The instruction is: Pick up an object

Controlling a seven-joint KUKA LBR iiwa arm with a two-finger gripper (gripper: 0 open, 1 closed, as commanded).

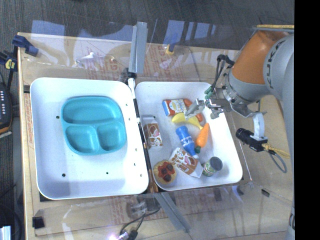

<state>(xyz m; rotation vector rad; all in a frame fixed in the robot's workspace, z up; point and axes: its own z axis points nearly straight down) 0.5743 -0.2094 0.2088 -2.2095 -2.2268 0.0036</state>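
Right of centre, your gripper [196, 110] hovers over the banana [181, 117] — approach step; I cannot tell its spread. Next, descend squarely, clear of the carrot [202, 134].

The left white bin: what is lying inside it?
Inside the left white bin lies a turquoise divided tray with three compartments, nothing in them. What is beneath the tray is covered.

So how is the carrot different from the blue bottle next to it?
The carrot is orange and tapers to a point; the blue bottle is blue with a white cap and stays the same width. The carrot looks thinner than the bottle. Both lie flat, side by side, in the right bin.
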